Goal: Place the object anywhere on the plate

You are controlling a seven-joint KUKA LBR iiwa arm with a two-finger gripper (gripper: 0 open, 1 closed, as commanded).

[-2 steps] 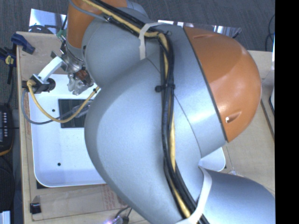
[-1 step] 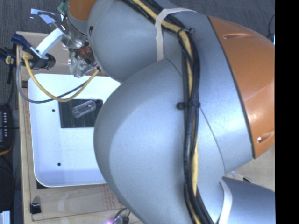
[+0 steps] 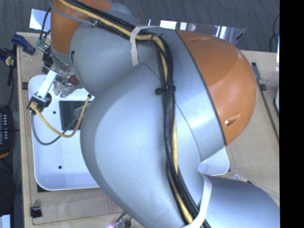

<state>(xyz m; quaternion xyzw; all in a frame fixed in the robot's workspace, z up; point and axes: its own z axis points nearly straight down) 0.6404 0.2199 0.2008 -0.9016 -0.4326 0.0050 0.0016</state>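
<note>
My arm (image 3: 156, 122) bulked across most of the bench, its grey links and orange shell covering the right bin. My gripper (image 3: 59, 87) hung over the upper part of the left bin (image 3: 52, 175), beside a dark square thing (image 3: 71, 114) lying on the bin floor. I could not tell my grip's state, nor where the object or the plate sat

The big arm (image 3: 142, 127) looks like smooth grey metal with a soft shine. Its orange band (image 3: 223, 80) is glossy. Black and yellow cables (image 3: 168, 127) look rubbery. The white bin (image 3: 52, 170) looks like smooth plastic. The bench (image 3: 71, 208) looks like pale wood.
</note>
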